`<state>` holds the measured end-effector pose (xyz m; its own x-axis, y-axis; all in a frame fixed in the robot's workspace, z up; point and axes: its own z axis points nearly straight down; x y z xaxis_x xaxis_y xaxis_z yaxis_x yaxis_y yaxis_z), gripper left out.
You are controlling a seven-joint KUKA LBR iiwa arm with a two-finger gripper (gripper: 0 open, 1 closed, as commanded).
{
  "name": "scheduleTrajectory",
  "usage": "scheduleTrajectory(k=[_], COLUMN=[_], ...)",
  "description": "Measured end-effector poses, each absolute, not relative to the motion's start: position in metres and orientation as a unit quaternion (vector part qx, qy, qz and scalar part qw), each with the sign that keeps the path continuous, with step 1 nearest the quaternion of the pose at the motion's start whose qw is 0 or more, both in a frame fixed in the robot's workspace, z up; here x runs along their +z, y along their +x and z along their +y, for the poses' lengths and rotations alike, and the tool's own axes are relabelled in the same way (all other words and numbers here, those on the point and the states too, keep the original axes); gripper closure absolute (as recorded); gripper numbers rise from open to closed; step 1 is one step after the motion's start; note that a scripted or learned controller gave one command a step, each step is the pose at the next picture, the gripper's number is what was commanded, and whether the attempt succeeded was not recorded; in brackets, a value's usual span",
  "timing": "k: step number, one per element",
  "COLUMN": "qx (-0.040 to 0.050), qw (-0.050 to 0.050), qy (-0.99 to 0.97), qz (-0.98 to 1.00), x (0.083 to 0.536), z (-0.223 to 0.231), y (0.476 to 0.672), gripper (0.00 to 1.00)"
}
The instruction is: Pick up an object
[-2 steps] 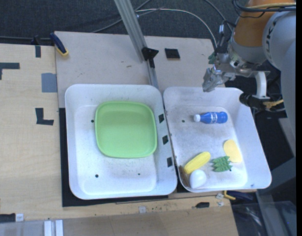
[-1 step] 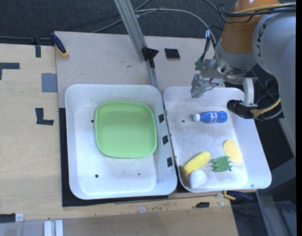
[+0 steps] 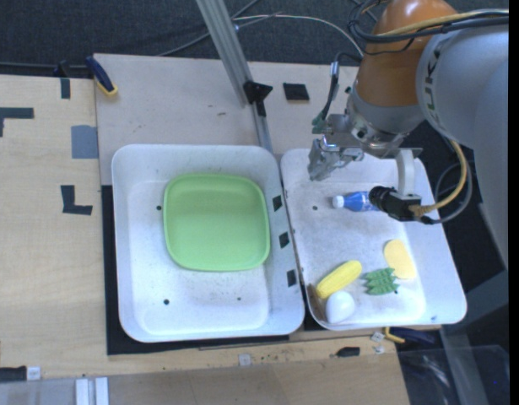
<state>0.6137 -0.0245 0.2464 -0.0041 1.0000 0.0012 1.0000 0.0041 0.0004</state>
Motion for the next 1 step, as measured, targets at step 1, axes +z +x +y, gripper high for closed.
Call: scheduleTrajectory(k=[1], qx=[-0.0002], qw=[0.000], qy=[-0.706], qz=[-0.708], x=[0.2461], z=[0.0157], y=[0.5898], gripper=[1.00])
